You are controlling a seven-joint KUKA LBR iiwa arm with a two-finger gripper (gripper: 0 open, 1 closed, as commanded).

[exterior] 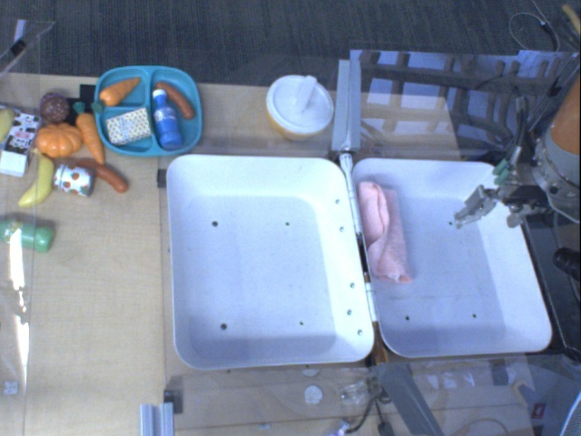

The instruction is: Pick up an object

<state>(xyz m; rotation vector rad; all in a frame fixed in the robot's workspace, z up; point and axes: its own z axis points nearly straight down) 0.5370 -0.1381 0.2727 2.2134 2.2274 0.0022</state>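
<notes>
Jaws' state unclear on the gripper (478,205), apart from a crumpled pink cloth (385,231).

You've got a wood table (91,316) w/ two white bins side by side: left bin (263,262) mid-table, right bin (463,262) toward the right edge. Near the far edge: blue divided plate (184,84) w/ toy food, plus a white lidded bowl (300,105). At the left edge: loose toy veg, a banana (36,184), a small can (73,180), a green item (32,235).
</notes>
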